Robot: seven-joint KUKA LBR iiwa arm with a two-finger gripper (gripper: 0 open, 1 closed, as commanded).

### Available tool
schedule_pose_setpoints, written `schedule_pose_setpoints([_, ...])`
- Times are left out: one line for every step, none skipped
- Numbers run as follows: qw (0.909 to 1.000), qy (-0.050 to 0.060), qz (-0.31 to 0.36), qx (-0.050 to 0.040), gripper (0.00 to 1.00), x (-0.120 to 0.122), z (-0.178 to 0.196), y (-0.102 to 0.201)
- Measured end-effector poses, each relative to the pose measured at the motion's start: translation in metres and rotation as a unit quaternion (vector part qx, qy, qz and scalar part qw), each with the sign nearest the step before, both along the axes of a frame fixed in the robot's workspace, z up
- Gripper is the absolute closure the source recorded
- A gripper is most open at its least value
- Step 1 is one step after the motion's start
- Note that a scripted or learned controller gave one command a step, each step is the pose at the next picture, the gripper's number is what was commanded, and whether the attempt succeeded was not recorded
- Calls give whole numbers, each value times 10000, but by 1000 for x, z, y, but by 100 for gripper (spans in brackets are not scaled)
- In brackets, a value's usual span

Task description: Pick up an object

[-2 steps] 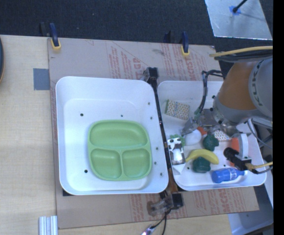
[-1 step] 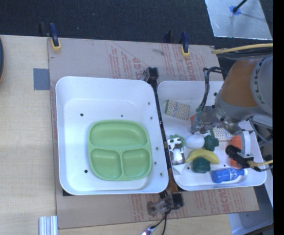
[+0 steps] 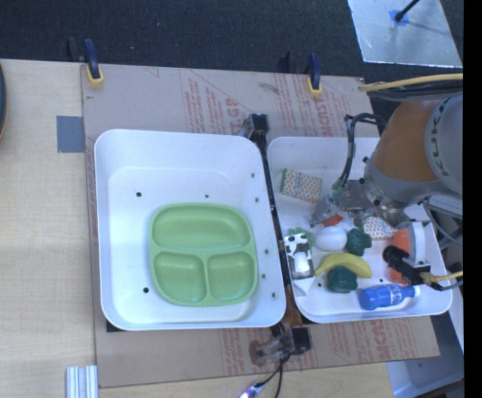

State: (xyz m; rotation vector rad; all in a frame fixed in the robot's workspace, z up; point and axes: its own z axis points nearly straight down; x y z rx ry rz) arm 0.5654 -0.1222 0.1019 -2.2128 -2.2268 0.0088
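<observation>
**Camera view**

1. Shallow white plastic bin, left [image 3: 108, 222]. It holds one pale green three-compartment plastic plate [image 3: 203, 254], lying flat near the bin's middle.
2. Shallow white plastic bin, right [image 3: 307, 152], set just beside the left bin. It holds the loose objects available for picking:
   - flat packet with a green-and-white pattern [image 3: 300, 185], far left corner area;
   - small black-and-white item [image 3: 296, 243], against the left wall;
   - round white ball [image 3: 332, 239], middle of the bin;
   - dark green lump [image 3: 358, 241], just right of the ball;
   - yellow toy banana [image 3: 346, 264], just near of the ball;
   - second dark green lump [image 3: 341, 282], touching the banana's near side;
   - blue plastic bottle with a white label [image 3: 384, 297], on its side along the near wall;
   - orange piece [image 3: 401, 240], right side, partly hidden.
3. Grey arm with an orange band [image 3: 406, 148], entering from the right over the right bin.
4. Gripper [image 3: 350, 201], over the far middle of the right bin, just far of the white ball. Whether it is open or closed, and whether it grasps anything, cannot be told.
</observation>
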Motion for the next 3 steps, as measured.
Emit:
schedule_pose_setpoints([10000,-31,8,7,0,46,-10,16])
schedule_pose_setpoints([10000,-24,0,8,0,51,-10,21])
schedule_pose_setpoints([10000,-20,11,4,100,51,1,20])
